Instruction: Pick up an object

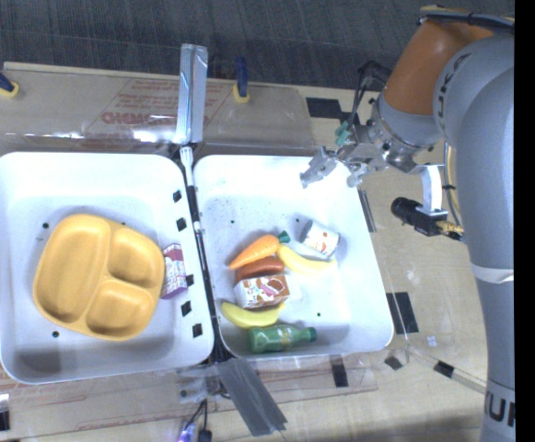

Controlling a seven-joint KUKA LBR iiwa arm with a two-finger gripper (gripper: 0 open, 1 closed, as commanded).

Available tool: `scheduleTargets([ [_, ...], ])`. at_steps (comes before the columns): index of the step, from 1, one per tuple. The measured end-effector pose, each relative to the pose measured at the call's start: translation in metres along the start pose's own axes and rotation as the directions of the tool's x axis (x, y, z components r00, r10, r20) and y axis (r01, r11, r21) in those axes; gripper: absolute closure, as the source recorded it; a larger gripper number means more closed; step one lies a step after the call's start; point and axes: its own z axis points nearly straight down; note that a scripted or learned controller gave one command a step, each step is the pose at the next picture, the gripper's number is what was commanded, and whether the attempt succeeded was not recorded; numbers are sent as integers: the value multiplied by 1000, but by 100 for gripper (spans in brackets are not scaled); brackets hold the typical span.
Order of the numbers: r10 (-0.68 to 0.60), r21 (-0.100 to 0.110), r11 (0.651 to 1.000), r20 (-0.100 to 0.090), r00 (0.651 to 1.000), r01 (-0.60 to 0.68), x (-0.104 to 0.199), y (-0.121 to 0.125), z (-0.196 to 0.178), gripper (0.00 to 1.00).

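Note:
The right bin (359,302) holds a cluster of small items: an orange carrot (256,249), a red and white can (265,290), a white carton (319,239), a yellow banana (251,316), a second yellow piece (306,261) and a green bottle (281,338). My gripper (335,171) hangs over the far right corner of this bin, above and behind the carton. It is open with nothing between its fingers (316,172).
The left bin (9,191) holds a yellow divided tray (99,274) and a small purple packet (173,272) by its right wall. A metal bar (191,90) stands at the back between the bins. The arm (470,90) fills the right side.

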Motion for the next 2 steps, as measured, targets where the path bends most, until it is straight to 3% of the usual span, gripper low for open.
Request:
scheduleTargets([
  [1, -129, -1, 992, 0, 992, 129, -7, -94, 58, 0],
  [2, -110, -2, 994, 2, 994, 110, -8, -53, 119, 0],
])
